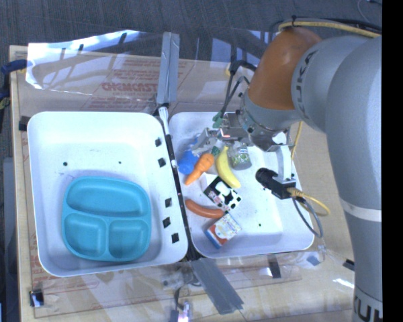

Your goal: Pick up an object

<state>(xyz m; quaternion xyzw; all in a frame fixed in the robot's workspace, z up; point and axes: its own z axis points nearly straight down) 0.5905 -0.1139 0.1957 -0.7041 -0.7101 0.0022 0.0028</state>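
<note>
My arm (349, 113) looms nearest the lens, hiding my gripper (223, 134); I cannot tell its state. It hangs over the right bin (292, 230), by the banana (227, 168) and carrot (200, 165). I should descend straight, centred on one object.

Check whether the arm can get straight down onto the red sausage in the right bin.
Probably yes: the red sausage lies uncovered near the divider, apart from the gripper; only the checkered block crowds it.
</note>
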